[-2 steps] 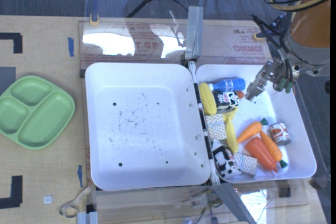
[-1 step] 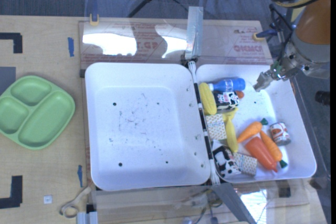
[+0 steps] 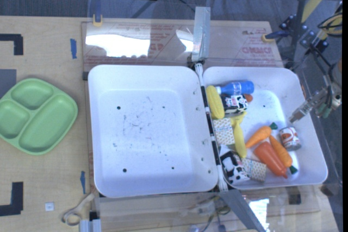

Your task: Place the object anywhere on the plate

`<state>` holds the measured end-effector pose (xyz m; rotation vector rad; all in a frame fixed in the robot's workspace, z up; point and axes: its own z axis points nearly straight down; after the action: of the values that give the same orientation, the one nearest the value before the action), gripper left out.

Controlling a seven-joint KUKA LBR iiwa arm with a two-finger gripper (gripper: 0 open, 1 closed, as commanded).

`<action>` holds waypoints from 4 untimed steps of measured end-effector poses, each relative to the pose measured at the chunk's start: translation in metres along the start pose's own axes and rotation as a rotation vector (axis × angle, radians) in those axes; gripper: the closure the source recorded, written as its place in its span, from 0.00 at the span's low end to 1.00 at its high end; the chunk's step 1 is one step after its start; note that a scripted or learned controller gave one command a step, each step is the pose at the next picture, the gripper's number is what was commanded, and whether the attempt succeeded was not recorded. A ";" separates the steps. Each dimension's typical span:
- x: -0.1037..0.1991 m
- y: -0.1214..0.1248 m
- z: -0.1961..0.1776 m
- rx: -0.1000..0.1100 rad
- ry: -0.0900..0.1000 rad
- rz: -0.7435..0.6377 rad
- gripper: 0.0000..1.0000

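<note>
Here is the bench from above, two white bins side by side. The plate (image 3: 37, 115), green with three compartments, sits on the wooden bench left of the left bin (image 3: 103, 89), well apart from the right bin (image 3: 312, 163).

All the loose things lie in the right bin, crowded toward its left wall. At the far end lies a blue bottle (image 3: 237, 87), with a corn cob (image 3: 215, 101) just beside it and a small cow-patterned box (image 3: 235, 102) touching the cob. Nearer, a yellow banana (image 3: 238, 137) lies along a patterned cloth (image 3: 223, 127). A small carrot (image 3: 258, 136) slants to the right of the banana, and a bigger carrot (image 3: 275, 158) lies nearer, beside it. A small can (image 3: 290, 138) rests by the right wall. A second cow-patterned piece (image 3: 233, 167) sits in the near left corner.

The gripper (image 3: 303, 110) hangs over the bin's right edge, just beyond the can. It looks blurred, and I cannot tell whether it is released or clenched.
</note>
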<state>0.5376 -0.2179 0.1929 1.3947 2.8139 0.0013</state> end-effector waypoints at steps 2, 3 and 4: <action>-0.063 0.076 0.058 -0.003 -0.006 0.044 1.00; -0.063 0.078 0.046 -0.007 -0.013 0.041 1.00; -0.053 0.062 0.085 -0.001 -0.002 -0.201 1.00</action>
<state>0.6188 -0.2225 0.1082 1.1042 2.9378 0.0018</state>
